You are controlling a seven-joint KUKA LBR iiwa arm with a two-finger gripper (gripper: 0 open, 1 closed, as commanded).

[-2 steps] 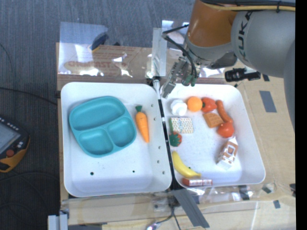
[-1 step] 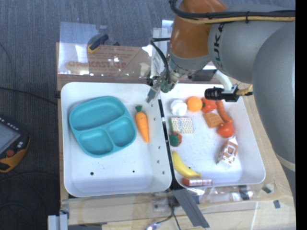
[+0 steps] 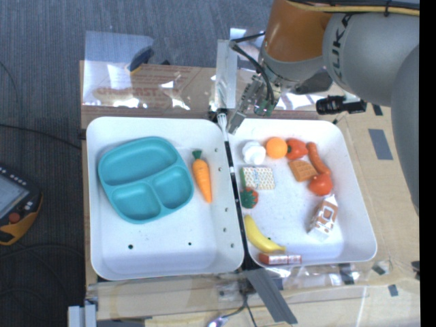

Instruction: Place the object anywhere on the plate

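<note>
A teal three-compartment plate (image 3: 144, 179) lies in the left bin (image 3: 163, 257), with nothing on it. An orange toy carrot (image 3: 201, 177) lies on the bin floor just right of the plate, its green top pointing away from me. My gripper (image 3: 240, 116) hangs over the back end of the divider between the two bins, above and behind the carrot. It holds nothing that I can see. The orange-banded wrist rises behind it at the upper right.
The right bin (image 3: 354, 244) holds several toy foods: a white egg (image 3: 254, 153), an orange (image 3: 275, 147), a sausage (image 3: 315, 157), a checkered cracker (image 3: 259, 178), a strawberry (image 3: 248, 197), a banana (image 3: 259, 234) and a small carton (image 3: 323, 216). Plastic-wrapped cardboard (image 3: 143, 87) lies behind the left bin.
</note>
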